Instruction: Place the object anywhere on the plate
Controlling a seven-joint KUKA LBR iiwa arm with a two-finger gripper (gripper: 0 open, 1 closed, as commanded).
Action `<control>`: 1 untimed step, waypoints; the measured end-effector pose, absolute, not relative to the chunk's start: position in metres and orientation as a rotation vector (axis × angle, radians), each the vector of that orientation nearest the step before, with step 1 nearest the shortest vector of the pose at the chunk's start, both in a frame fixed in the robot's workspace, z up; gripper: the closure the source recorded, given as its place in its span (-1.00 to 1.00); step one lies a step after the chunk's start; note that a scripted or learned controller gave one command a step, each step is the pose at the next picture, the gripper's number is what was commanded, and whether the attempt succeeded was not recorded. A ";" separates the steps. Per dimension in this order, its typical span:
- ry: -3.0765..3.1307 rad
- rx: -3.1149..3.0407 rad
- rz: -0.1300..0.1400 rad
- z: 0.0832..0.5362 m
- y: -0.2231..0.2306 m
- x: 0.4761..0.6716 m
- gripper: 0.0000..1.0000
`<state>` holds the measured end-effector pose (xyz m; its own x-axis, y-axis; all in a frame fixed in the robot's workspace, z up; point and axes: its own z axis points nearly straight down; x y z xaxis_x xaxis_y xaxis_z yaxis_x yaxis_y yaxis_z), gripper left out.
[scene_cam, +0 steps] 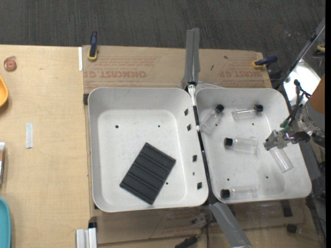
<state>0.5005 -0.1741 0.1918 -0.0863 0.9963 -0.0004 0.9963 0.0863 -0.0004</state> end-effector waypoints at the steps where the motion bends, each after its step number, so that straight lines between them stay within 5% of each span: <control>1: -2.359 -2.073 0.003 0.228 -0.092 0.546 1.00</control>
